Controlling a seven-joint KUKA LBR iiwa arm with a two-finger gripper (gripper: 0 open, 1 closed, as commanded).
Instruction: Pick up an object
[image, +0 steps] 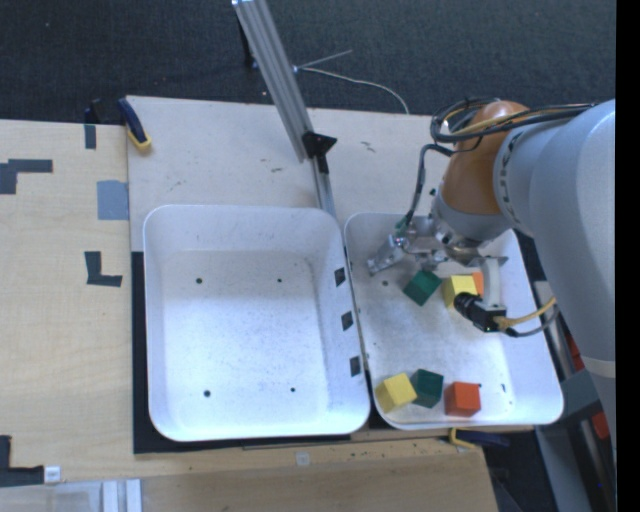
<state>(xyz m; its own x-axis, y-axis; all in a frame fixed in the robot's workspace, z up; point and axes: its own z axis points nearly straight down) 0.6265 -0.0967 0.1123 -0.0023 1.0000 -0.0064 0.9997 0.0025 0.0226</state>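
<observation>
- Because the grey arm with the orange band reaches in from the right and ends low over the right-hand shallow white plastic bin (520, 395), the two-finger metal gripper (425, 262) sits in that bin's far half, just above a small dark green cube (421, 288).
- That green cube lies directly toward the near side of the gripper, touching or almost touching it; a small yellow cube (462, 288) lies just beside the green one, on its right.
- Whether the gripper is closed, released or grasping anything cannot be told: the wrist and its cabling cover the tips.
- The green cube appears tilted, one corner pointing toward the near rim, though shadow may be exaggerating this.
- Three more cubes sit well apart from the gripper along the near wall: a yellow block (397, 390), a dark green block (428, 387) touching it, and an orange block (462, 398).
- The left-hand white bin (165, 300) is farther from the arm.
</observation>
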